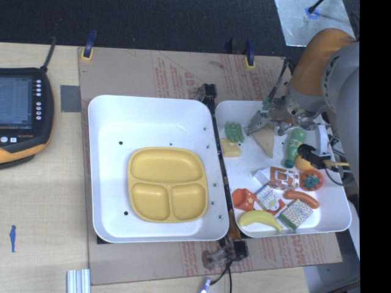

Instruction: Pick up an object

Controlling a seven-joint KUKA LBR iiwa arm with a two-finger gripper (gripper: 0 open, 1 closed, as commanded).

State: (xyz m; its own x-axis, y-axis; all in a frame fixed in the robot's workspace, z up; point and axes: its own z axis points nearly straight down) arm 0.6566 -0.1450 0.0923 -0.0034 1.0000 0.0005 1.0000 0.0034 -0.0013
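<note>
The arm (324, 60) reaches in from the right, its far part cut off at the picture's edge. Its wrist hangs over the back half of the right bin (241, 173).

The tool (264, 124) sits low there, a tangle of grey metal against the white floor. Whether it is open or closed cannot be made out, nor whether it has hold of anything.

- **Beside the tool:** Just to its left lies a green ridged piece (233, 131). A pale yellow block (230, 148) touches that piece on its near side.
- **Under the tool and wrist:** A tan wedge (264, 143) lies right below the tool, its upper edge hidden by the metal. A green bottle (294, 140) lies under the wrist with its top covered. A small orange thing (303, 162) beside the bottle is too hidden to name.
- **Front half of this bin:** The things here crowd together and overlap. They are a red round fruit (311, 179), a white card (283, 177) with orange print, and a sausage (300, 198). With them are a red scrap (243, 198), a small printed packet (267, 197), a banana (259, 220) and a speckled box (296, 213). The print on the card, packet and box is too small to read.

The left bin (110, 133) holds a yellow plate (167, 184) with three compartments, well apart from the tool.

Both bins rest on a brown cardboard sheet (153, 72) on the surface (36, 212). A handheld screen (18, 112) lies at the far left, cut off by the picture's edge.
</note>
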